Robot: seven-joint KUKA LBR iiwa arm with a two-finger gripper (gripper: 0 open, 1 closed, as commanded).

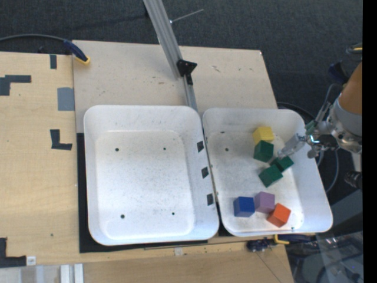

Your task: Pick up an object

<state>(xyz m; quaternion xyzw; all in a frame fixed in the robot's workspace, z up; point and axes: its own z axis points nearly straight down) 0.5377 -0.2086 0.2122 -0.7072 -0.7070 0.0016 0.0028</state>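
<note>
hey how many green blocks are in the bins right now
3, all in the right bin: one just below the yellow block, one small by the hand, one lower, mid-bin. The arm may hide more.

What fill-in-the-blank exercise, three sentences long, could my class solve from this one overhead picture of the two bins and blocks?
1. All the blocks lie in the ____ bin of the view.
2. The yellow block touches a block coloured ____.
3. Along the near side, the purple block sits between the blue block and the ____ block.

Missing words: right; green; orange
</note>
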